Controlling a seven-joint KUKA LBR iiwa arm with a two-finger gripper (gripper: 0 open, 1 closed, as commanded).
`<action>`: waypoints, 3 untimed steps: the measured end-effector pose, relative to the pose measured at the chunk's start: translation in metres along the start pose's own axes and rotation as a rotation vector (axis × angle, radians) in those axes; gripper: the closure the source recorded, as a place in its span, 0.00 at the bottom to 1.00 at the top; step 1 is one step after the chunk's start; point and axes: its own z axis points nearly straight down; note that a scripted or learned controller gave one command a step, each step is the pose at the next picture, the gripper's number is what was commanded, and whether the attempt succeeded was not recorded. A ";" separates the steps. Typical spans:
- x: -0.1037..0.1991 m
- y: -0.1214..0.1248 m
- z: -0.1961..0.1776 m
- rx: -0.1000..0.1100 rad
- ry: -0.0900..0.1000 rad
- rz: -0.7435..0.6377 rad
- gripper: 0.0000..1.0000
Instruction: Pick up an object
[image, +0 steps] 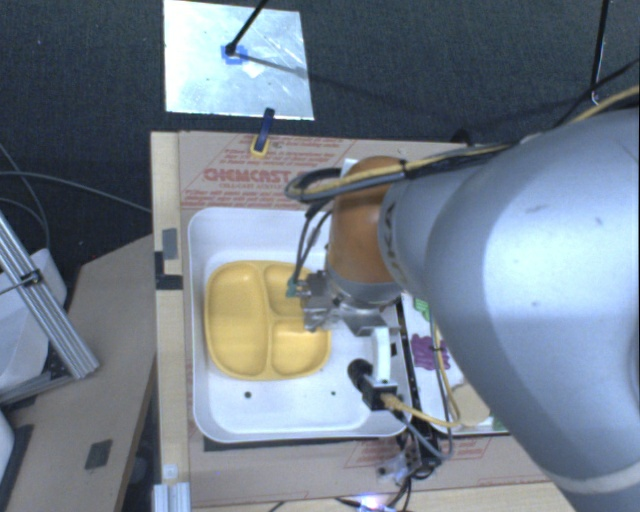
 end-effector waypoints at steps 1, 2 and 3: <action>-0.045 -0.031 -0.074 -0.012 0.000 0.008 1.00; -0.025 -0.063 -0.035 -0.003 0.001 0.004 1.00; 0.007 -0.011 0.007 -0.008 0.001 0.001 1.00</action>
